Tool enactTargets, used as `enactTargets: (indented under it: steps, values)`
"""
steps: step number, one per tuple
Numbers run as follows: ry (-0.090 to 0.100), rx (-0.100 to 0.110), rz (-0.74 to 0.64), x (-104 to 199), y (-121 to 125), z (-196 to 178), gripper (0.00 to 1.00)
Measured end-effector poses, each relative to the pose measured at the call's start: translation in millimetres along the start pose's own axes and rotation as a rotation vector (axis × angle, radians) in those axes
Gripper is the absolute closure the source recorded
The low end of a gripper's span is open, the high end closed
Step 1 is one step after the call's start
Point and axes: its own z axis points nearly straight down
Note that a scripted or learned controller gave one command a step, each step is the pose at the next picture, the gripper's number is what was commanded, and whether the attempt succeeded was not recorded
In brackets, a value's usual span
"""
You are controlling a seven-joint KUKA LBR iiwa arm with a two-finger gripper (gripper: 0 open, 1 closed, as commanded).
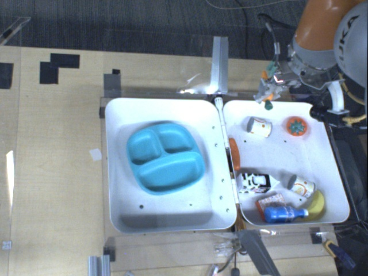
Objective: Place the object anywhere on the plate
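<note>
Blue plate in left bin

A robotics laboratory is showing here: a grey-and-orange industrial arm is reaching over two white bins that are sitting in a metal frame on a taped bench, with loose cables trailing behind.

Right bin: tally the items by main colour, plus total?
White: 2, a cup and a tipped can
Orange: 2, a round fruit and a carrot-like stick
Black-and-white: 1, a patterned item
Red: 1, a packet
Blue: 1, a bottle
Yellow: 1, a banana
Total: 8
</note>
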Motion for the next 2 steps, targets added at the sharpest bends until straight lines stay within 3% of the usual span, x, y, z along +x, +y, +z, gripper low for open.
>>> enactTargets:
  steps: [1, 2]
  values:
    - [0.003, 0.001, -0.195, 71, -28, 55, 1.0]
    - [0.003, 0.0, -0.413, 136, -47, 49, 1.0]
